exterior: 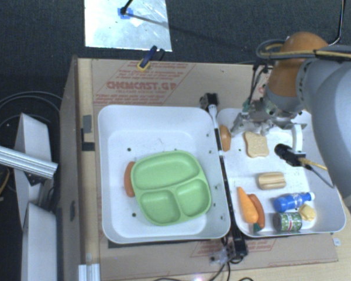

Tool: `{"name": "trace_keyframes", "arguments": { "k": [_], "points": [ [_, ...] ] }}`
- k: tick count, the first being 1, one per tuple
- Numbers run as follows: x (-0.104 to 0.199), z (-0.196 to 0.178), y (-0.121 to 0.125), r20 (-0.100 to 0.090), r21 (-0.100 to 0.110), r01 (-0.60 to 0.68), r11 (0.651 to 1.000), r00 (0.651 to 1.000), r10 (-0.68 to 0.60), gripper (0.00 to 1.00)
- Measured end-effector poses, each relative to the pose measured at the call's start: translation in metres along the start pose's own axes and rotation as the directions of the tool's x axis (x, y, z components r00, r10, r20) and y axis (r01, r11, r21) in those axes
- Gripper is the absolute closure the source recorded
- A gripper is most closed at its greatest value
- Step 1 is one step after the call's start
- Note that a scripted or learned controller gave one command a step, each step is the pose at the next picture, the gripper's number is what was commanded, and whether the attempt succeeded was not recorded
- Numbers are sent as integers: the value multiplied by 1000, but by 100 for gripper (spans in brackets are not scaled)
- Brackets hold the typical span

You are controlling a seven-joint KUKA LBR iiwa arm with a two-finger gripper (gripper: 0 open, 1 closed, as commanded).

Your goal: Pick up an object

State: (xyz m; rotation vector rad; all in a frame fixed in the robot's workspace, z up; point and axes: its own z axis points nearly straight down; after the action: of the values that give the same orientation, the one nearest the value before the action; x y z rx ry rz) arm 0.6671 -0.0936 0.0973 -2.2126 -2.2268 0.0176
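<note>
My gripper (256,122) hangs over the back of the right bin (333,215), just behind a slice of toast (257,145). Nothing shows between its tips. A brown bun (224,138) lies against the bin's left wall. Toward the front lie a pale bread roll (271,181), a carrot (244,204) with a red sausage (257,211) beside it, a blue bottle (291,202), a green can (288,222) and a small yellow piece (308,213).
The left bin (114,133) holds a green divided plate (171,187) with an orange-red sausage (128,178) at its left edge. A black divider rail (217,151) runs between the bins. The arm's grey body covers the right bin's far right side.
</note>
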Motion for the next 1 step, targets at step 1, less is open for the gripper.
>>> {"name": "trace_keyframes", "arguments": {
  "k": [1],
  "points": [
    [-5,10,-8,-5,-16,-3,1000,1000,3,0]
  ]
}}
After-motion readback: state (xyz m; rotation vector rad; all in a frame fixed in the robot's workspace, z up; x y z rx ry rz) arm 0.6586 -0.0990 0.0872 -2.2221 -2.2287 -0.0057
